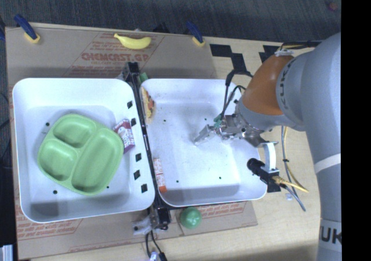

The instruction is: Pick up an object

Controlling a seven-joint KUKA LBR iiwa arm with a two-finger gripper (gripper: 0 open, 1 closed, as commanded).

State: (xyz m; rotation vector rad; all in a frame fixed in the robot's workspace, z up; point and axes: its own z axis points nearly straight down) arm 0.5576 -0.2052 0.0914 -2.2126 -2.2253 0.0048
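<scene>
Seen from above, the grey arm's gripper (203, 134) is lowered inside the right bin (191, 193), grasp state impossible to tell; candidate objects, a green divided plate (80, 152) and small packet (124, 133), lie in the left bin (35, 94); nothing appears lifted yet, so the pick seems undone

A robot lab is showing here: a grey arm (313, 97) is reaching over two white bins (35, 207) clamped onto a cardboard-covered table (174, 51).
</scene>
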